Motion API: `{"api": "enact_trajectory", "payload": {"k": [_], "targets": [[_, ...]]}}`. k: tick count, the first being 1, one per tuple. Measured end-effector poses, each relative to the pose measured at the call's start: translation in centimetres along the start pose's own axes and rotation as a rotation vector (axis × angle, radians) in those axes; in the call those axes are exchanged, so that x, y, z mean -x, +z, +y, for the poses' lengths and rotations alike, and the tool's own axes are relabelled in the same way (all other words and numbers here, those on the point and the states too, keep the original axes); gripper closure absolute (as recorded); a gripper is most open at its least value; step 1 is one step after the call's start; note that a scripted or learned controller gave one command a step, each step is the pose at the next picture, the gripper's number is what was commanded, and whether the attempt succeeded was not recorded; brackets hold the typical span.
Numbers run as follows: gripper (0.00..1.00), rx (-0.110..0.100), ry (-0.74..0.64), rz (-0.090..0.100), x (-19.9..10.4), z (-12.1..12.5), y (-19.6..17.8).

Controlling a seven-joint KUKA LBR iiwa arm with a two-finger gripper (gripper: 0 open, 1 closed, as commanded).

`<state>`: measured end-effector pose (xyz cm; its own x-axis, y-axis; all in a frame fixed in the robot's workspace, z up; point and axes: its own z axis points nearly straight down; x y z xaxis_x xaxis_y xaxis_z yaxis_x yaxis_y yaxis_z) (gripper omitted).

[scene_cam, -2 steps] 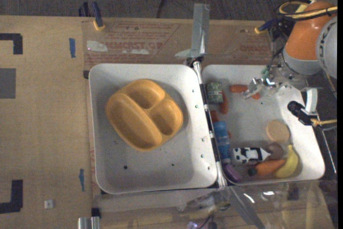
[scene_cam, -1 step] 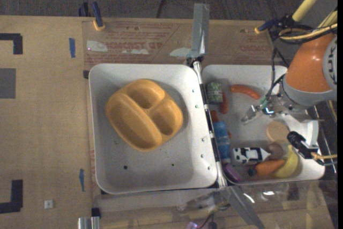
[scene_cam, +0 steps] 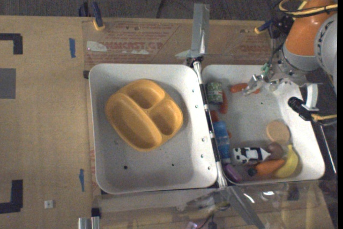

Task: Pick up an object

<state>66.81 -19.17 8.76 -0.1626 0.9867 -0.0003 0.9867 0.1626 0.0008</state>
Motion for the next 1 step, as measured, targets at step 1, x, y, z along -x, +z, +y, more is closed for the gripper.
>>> {"api": "enact_trajectory", "payload": {"k": [1], "targets": [[1.0, 0.002, -0.003, -0.003, -0.05, 0.1, -1.05]]}}
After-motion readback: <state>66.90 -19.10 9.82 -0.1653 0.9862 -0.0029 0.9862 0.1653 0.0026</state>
